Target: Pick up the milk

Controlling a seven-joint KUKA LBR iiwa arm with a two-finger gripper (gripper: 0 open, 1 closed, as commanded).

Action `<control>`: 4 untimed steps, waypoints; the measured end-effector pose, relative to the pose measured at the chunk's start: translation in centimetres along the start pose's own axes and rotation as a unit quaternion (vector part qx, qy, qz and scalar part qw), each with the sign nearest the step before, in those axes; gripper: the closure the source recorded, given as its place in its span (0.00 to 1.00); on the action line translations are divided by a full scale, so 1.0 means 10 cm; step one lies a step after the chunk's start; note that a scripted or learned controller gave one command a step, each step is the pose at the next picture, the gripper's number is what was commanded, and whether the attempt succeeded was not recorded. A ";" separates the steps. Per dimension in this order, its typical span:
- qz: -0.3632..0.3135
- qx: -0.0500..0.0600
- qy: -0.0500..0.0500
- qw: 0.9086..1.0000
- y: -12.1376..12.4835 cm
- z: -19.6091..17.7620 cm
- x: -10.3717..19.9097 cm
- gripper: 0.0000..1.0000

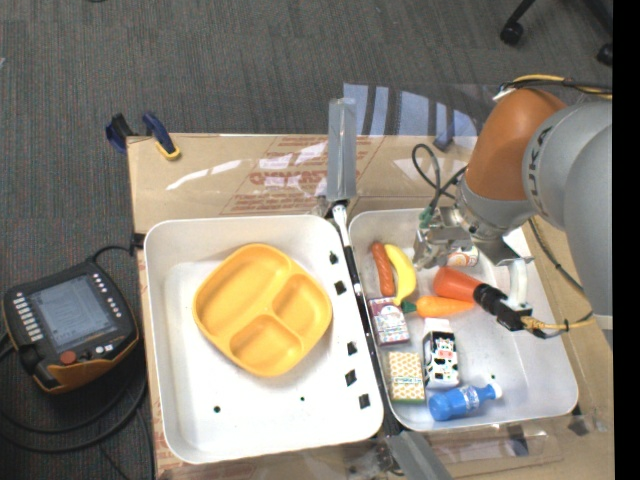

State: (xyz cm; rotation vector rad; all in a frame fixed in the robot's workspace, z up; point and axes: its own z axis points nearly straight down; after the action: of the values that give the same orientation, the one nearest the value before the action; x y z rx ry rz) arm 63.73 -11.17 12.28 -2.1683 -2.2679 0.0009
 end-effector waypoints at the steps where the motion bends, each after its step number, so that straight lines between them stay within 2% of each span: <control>1: 0.011 0.000 -0.001 1.000 0.08 0.36 0.31 1.00; 2: 0.194 0.000 -0.001 0.981 -0.15 -0.64 0.87 1.00; 3: 0.290 0.001 -0.002 0.957 0.12 -0.63 1.54 1.00; 4: 0.352 0.002 -0.002 0.936 -0.10 -0.69 2.37 1.00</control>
State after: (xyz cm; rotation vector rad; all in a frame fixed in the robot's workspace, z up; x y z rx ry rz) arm 61.64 12.47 19.26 -2.8283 -1.3608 0.0110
